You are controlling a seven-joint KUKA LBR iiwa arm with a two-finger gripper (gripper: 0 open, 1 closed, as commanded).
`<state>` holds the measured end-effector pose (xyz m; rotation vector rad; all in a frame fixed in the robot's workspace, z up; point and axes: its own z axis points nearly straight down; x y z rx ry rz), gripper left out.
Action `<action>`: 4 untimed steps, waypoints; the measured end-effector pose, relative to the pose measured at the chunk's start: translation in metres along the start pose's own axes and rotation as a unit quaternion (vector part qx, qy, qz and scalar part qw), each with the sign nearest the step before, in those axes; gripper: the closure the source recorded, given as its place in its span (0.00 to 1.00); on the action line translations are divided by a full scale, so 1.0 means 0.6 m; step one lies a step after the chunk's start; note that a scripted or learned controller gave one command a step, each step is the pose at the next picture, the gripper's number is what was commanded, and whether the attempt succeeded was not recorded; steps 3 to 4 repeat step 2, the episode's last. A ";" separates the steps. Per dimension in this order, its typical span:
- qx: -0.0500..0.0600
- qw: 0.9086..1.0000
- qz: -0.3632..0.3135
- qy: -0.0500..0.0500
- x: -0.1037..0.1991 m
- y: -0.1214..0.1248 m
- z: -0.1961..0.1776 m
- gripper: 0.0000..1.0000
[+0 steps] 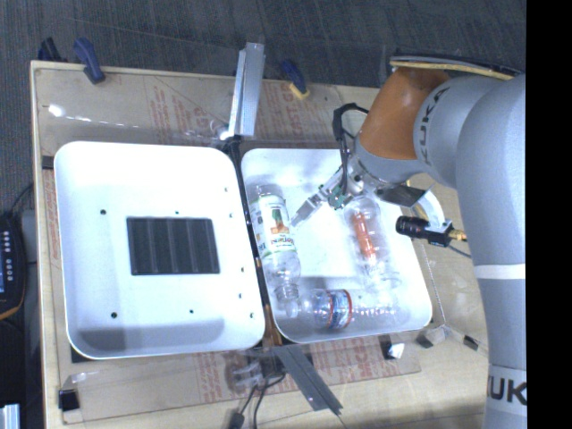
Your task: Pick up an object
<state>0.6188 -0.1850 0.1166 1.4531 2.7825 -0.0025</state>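
Three clear plastic bottles lie in the right bin (404, 322). One with a white, green and orange label (273, 229) rests along the bin's left wall. Another with an orange insert (366, 235) lies toward the right side. A third with a blue and red label (335, 307) lies across the near end. My gripper (315, 204) hangs low over the far middle of this bin, between the labelled bottle and the orange one. It sits just right of the labelled bottle's upper end. Nothing shows as held.
The left bin (89, 186) holds a dark ribbed rectangle (172, 245) in its middle. A metal divider bar (246, 88) stands at the back between the bins, with blue clamps (89, 61) on the far bench edge. The grey arm (483, 150) covers the right side.
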 end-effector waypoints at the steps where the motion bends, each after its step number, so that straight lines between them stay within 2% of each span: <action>1: 0.000 1.000 0.002 0.001 -0.019 -0.047 -0.088 0.00; 2: 0.000 1.000 0.001 0.001 -0.019 -0.045 -0.106 1.00; 4: 0.000 1.000 0.001 0.001 -0.019 -0.045 -0.106 1.00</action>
